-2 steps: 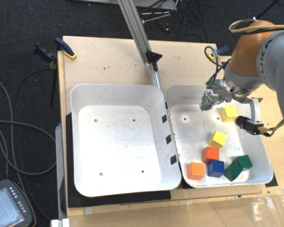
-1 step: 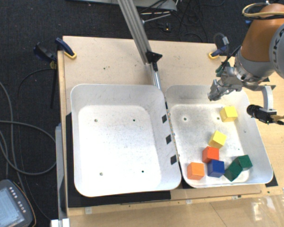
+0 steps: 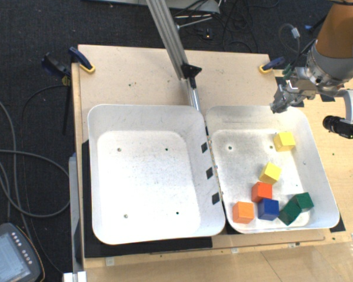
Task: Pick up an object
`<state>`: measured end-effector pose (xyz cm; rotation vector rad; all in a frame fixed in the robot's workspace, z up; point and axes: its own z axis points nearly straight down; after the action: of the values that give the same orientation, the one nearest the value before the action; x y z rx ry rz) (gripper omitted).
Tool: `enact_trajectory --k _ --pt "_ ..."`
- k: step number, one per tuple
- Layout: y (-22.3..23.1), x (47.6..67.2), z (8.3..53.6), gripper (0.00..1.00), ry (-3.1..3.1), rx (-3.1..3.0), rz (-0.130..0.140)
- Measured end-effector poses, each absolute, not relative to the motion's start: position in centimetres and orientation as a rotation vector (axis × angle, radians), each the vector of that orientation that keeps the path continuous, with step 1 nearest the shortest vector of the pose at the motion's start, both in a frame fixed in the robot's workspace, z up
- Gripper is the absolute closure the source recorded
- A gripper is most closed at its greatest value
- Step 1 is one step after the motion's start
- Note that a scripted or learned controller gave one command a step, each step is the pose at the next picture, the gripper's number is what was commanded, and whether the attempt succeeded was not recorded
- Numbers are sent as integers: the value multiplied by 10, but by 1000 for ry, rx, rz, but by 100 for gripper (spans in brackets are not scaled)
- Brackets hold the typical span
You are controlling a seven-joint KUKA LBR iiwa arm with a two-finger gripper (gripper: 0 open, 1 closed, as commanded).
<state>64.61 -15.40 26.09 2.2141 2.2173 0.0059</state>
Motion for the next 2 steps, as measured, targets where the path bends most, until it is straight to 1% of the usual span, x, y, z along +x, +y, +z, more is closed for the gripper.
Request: enact_trajectory --k 1,2 --pt "-97 625 258 100 2231 2215 0" --pt "-44 621 246 100 2232 2214 0"
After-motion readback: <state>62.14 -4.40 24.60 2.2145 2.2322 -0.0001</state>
